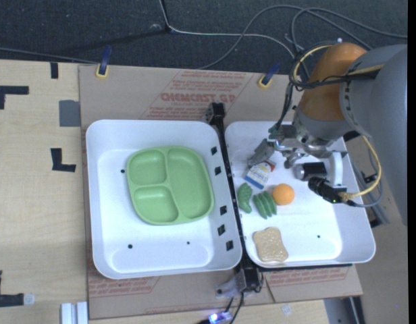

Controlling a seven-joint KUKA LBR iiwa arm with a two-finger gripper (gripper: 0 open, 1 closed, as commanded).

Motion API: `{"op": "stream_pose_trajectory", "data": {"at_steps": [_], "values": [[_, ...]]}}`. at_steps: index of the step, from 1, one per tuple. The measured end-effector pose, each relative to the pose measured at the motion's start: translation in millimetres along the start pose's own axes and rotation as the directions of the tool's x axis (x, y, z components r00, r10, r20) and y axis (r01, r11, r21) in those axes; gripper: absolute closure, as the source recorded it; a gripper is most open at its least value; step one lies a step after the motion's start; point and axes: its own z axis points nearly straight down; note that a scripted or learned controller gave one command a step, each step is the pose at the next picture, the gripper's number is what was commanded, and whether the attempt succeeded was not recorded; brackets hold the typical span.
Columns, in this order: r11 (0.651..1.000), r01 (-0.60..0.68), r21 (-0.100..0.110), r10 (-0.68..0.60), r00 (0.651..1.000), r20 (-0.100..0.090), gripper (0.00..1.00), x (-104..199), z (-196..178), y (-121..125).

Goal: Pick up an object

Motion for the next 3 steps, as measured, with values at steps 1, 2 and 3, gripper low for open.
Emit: {"op": "stream_pose_trajectory", "data": {"at_steps": [1, 2, 3], "values": [[1.000, 0.001, -0.004, -0.001, 1.000, 0.001, 0.00, 1, 53, 0], [1.000, 0.002, -0.004, -0.002, 1.000, 0.000, 1.00, 1, 41, 0], [1.000, 0.000, -0.010, 0.000, 1.000, 0.000, 1.00, 4, -22, -3]]}}
